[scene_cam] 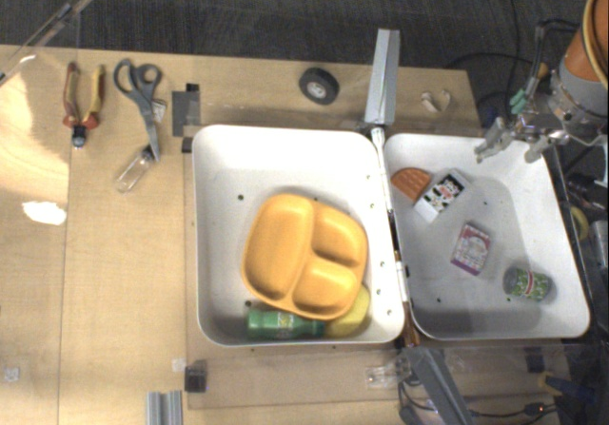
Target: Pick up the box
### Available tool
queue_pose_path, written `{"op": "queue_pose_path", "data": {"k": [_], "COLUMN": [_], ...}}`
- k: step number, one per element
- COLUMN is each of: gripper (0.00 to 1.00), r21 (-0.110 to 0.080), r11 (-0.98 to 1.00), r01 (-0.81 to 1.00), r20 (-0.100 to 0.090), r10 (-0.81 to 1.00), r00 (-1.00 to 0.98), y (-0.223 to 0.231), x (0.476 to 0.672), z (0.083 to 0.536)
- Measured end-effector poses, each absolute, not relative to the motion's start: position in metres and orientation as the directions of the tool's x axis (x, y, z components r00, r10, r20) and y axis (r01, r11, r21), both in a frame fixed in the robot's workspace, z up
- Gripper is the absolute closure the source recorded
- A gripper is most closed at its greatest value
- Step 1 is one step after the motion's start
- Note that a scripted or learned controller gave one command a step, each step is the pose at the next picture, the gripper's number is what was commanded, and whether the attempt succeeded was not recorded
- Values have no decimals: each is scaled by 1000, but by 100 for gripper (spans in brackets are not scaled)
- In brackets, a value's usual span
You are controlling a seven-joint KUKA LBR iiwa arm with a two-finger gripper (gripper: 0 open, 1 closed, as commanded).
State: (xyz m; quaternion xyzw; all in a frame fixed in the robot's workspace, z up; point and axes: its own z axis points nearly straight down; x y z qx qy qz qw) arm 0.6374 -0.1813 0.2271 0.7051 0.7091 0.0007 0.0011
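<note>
White right bin (561,252) holds box (471,248), can (526,283).

Two white bins, left (214,223) and right (561,252); beyond the fingers, one orange divided tray (304,255), one green bottle (281,322), one yellow fruit (354,314); nearer them, two small boxes (441,193) (471,248), one orange object (411,182), one green can (527,283); one gripper (519,138)

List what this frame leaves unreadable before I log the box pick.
- Green bottle: top part hidden under the yellow divided tray.
- Yellow item beside it: mostly covered by that tray; unidentifiable.
- Arm: cut by the right edge.
- Small box: print too small to read.
</note>
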Motion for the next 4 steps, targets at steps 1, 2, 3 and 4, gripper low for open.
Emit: {"op": "queue_pose_path", "data": {"k": [1, 2, 3, 4], "gripper": [0, 0, 100, 100], "r21": [28, 12, 21, 7], "r11": [104, 101, 103, -1], "r01": [994, 995, 994, 1000], "r20": [-8, -4, -9, -1], "r10": [995, 995, 995, 1000], "r00": [-104, -101, -103, 1], "y": [-174, -163, -164, -107], "x": [621, 533, 536, 512], "z": [121, 89, 101, 209]}}
